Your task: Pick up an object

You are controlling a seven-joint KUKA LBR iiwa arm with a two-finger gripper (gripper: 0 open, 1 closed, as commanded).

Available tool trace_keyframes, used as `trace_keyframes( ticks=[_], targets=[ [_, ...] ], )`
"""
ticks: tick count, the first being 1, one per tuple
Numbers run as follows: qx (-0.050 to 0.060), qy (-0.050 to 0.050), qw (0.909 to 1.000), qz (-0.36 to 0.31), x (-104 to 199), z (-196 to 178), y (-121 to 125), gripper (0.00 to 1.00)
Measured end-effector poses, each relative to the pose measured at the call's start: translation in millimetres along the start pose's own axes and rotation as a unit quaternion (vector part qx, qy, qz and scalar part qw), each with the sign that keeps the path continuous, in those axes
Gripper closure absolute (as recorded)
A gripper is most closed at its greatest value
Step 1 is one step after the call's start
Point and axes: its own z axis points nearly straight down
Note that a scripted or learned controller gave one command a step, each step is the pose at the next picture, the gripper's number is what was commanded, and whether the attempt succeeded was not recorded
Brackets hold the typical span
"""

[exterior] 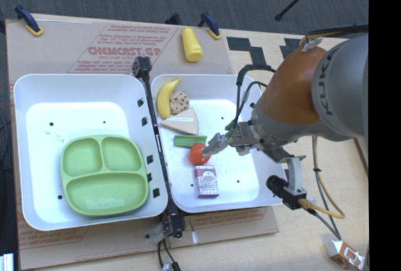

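the gripper (212,146) sits low in the right bin (247,191), near the middle of the frame, its tip right at a small red-orange piece with a green stalk, likely a toy carrot (197,153). whether the jaws are open or shut i cannot tell, nor whether they have the carrot. just below lies a small red packet (206,180); above it a wedge of sandwich (182,121), a cookie (179,101) and a banana (165,96). the step looks like the reach or grasp itself. next would be closing firmly on the carrot and lifting straight up, clear of the packet.
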Motion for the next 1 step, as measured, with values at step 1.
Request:
trace_keyframes(
  ticks=[1],
  targets=[
    [-0.001, 0.0, 1.0, 0.0, -47.1, 36.7, 141.9, 0.0]
  ],
)
